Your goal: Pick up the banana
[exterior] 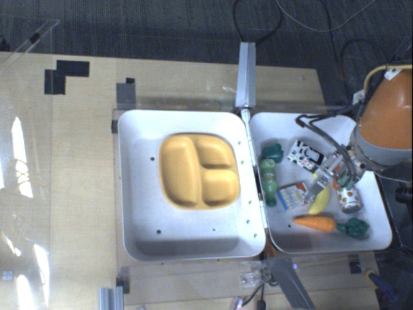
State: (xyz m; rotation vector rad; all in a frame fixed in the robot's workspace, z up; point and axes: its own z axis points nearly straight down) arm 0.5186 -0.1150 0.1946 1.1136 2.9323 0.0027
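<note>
One banana (319, 201) only, lying tilted in the right bin (381, 237), just above the carrot (316, 223), between a small packet (293, 194) and a can (349, 201). Gripper (335, 171) right over its upper end; grip impossible to tell. Best lowered squarely across the fruit, clear of the can.

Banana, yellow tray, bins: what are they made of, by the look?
Banana: likely moulded plastic; even yellow, slight sheen, though small and partly hidden.
Yellow tray: probably matte plastic; rounded moulded compartments, soft highlights.
Bins: look like smooth white plastic or painted metal; thin rims with small holes. Cannot tell which.
</note>
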